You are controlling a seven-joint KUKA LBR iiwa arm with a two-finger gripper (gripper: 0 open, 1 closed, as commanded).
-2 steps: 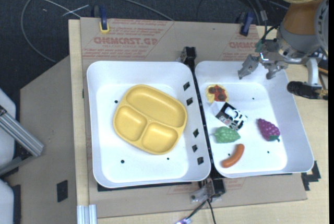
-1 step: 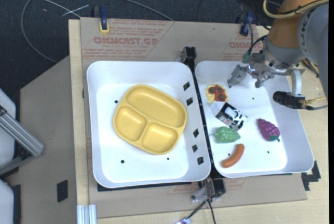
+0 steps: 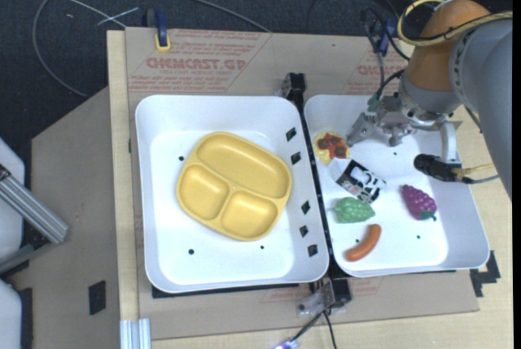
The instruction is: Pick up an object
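1. The gripper (image 3: 389, 130) hangs over the far edge of the right bin (image 3: 466, 246); whether its fingers are open or shut, I cannot tell.
2. Nothing sits between them that I can make out.
3. The purple grapes (image 3: 418, 202) lie alone near the bin's middle, with open room around; a straight drop there suits best.
4. The green toy (image 3: 353, 211), sausage (image 3: 364, 242) and black-and-white item (image 3: 359, 179) crowd the left edge, by the divider.
5. The yellow plate (image 3: 234, 185) fills the left bin (image 3: 155, 176).

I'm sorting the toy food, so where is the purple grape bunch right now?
The purple grapes lie in the right bin, toward its right side, with the sausage below-left of them.
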